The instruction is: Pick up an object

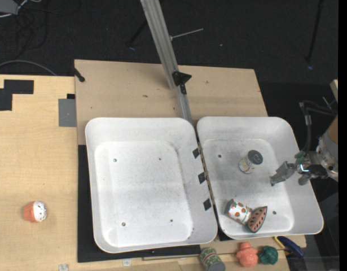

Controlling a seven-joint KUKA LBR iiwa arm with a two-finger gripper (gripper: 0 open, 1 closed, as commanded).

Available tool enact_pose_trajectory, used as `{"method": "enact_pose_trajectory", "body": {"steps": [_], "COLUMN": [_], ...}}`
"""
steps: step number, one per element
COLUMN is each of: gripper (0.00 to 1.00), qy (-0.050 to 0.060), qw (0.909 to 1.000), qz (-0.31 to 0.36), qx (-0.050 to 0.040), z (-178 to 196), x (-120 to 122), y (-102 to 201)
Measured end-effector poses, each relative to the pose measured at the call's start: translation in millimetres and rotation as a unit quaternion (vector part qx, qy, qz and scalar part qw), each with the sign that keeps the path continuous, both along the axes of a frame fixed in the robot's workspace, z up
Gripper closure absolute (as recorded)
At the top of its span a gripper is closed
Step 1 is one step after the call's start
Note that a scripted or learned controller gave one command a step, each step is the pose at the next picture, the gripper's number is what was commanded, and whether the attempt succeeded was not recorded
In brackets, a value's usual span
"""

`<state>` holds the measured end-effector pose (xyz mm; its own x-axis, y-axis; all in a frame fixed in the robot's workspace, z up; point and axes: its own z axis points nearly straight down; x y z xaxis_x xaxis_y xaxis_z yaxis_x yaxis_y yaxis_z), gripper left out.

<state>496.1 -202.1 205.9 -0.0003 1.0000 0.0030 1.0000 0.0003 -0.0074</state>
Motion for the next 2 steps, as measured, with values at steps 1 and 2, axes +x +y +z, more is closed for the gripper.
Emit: {"method": "enact_pose_trajectory", "body": {"steps": [1, 2], "gripper": [0.00, 0.00], "qy": [-0.003, 0.000], "qw": [1.0000, 1.0000], "qz": [-0.001, 0.000], "qx": [-0.0008, -0.0001], "z": [2.4, -43.2], "x": [0.9, -4.8], "y": [-0.6, -4.3]}}
